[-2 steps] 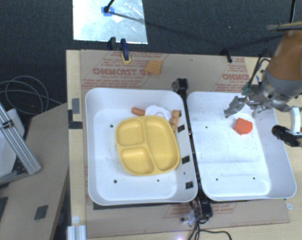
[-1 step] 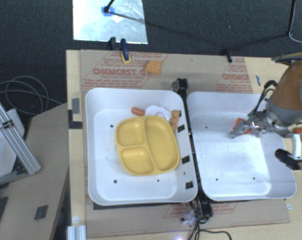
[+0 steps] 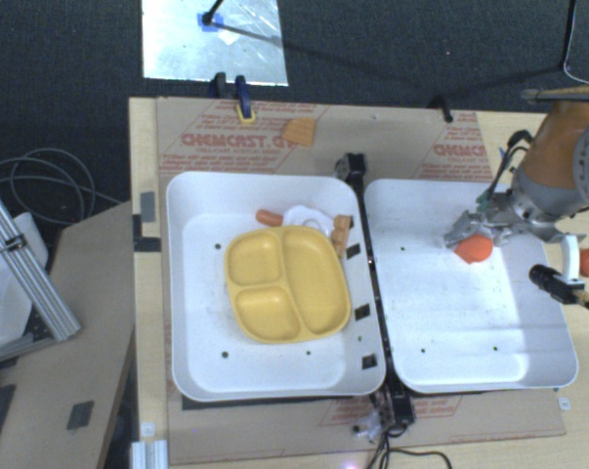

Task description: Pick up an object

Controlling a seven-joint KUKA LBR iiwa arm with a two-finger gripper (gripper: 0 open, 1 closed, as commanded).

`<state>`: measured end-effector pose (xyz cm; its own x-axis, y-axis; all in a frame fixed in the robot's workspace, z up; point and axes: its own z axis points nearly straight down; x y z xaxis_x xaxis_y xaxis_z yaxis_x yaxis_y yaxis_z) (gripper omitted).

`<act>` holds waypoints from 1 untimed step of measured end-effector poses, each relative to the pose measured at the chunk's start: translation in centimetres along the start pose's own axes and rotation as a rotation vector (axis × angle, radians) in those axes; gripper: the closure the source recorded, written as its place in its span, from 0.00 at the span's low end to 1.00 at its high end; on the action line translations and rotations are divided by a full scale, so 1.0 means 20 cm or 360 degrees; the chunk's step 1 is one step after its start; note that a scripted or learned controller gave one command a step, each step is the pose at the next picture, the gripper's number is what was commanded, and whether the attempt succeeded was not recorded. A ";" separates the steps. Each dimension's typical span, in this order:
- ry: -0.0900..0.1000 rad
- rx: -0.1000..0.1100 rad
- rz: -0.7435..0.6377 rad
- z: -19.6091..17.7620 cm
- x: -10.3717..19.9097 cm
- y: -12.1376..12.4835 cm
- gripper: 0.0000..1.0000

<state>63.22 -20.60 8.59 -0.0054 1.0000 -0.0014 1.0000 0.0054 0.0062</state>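
1. Nearest the camera, just left of the divider between the two bins, sits the yellow tray in the left bin. It has three compartments and nothing in them that I can see. Not what I'm after right now, I'd say.
2. Right of the divider, in the right bin, there's an orange ball up toward the far half. The gripper is right on top of it, touching or near enough.
3. Progress-wise: I'd call it mid-grab. The ball looks like it's resting on the bin floor, so the lift hasn't happened yet.
4. Jaws: honestly can't tell whether they're wide or pinched on the ball. The metal bits blur into each other from this angle.
5. Farther back, left of the divider, a small orange piece, a white thing and a tan block poke out behind the tray. The tray cuts them off, so no clue what they are.
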 end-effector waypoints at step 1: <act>0.0000 -0.0003 0.0000 -0.06 0.00 0.00 1.00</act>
<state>63.21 -20.62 9.71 -0.0056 1.0000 -0.0017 1.0000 0.0056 0.0080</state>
